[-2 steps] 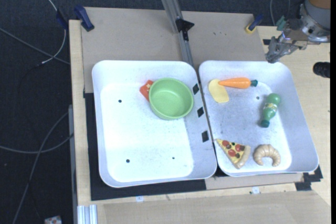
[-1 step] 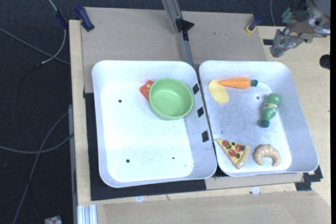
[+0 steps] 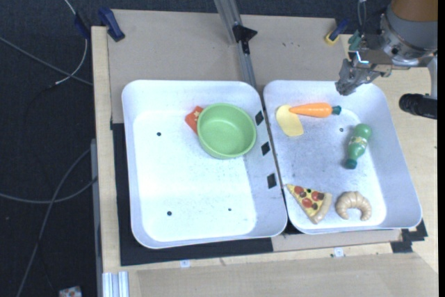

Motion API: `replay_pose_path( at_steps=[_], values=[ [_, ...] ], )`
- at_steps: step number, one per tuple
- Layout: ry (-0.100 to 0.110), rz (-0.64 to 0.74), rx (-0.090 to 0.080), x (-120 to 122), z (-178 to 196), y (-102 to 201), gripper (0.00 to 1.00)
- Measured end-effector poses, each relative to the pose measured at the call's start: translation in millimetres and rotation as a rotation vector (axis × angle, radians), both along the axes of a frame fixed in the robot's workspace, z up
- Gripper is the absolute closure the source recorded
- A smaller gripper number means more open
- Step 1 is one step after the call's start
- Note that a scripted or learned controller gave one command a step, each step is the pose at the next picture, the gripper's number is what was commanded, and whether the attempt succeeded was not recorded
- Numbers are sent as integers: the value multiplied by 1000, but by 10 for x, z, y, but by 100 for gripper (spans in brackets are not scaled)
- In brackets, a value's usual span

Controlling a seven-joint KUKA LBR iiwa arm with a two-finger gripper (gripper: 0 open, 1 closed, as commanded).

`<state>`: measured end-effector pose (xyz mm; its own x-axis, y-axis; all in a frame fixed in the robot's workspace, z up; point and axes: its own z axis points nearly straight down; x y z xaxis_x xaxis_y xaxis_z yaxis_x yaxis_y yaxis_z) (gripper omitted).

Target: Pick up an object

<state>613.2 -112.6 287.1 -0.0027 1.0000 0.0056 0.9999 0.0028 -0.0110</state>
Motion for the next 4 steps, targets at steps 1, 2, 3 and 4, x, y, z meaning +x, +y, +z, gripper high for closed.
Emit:
replay_pose_path(
  at_steps=[1, 2, 3, 4],
  values=[
    [2, 2, 0, -148, -157, 519, 100],
    [3, 2, 0, -280, -233, 1006, 100],
    [6, 2, -1, -559, -395, 1411, 100],
    [8, 1, -1, -874, -370, 1831, 100]
  ],
)
